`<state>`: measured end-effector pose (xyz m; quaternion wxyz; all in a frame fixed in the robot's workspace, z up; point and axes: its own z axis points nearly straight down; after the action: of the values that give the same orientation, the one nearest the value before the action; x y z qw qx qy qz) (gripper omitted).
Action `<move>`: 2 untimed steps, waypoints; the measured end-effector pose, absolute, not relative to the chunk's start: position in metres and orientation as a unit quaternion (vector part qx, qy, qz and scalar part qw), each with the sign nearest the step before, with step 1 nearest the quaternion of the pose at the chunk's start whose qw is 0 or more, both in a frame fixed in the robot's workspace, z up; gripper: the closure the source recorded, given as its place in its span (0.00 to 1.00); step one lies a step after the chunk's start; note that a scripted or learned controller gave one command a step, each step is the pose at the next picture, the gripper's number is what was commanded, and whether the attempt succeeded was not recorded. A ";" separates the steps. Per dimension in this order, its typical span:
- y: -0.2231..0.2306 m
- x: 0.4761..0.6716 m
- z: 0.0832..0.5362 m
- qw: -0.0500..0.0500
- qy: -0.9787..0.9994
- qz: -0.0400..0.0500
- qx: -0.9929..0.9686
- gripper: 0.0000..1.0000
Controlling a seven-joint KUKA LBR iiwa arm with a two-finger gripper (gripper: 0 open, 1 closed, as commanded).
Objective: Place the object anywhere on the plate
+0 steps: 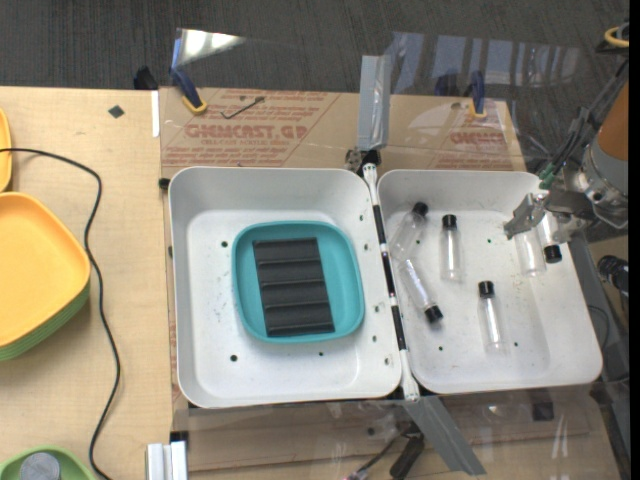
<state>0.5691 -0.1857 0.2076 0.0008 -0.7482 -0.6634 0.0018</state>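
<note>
A teal plate (345,273) with a black ribbed insert (292,286) sits in the left white bin (200,298). Several clear vials with black caps lie in the right bin (560,363), among them one near the bin's left wall (418,288) and one in the middle (451,250). My gripper (536,224) hangs low over the right bin's far right side. It is directly above a vial (531,252) whose black cap (552,255) points right. Whether it touches that vial cannot be made out.
A stack of yellow dishes (35,273) and a black cable (100,268) lie on the wooden bench to the left. Cardboard (260,128) and clear plastic sheeting sit behind the bins. Another vial (491,320) lies toward the right bin's front.
</note>
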 end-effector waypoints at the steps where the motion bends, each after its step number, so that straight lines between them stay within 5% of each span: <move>1: -0.186 0.569 0.208 0.001 -0.663 0.002 -0.748 0.00; 2: -0.204 0.551 0.307 0.000 -0.650 0.001 -0.760 0.00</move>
<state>0.5507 -0.2039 0.3071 -0.0002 -0.7599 -0.6500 0.0013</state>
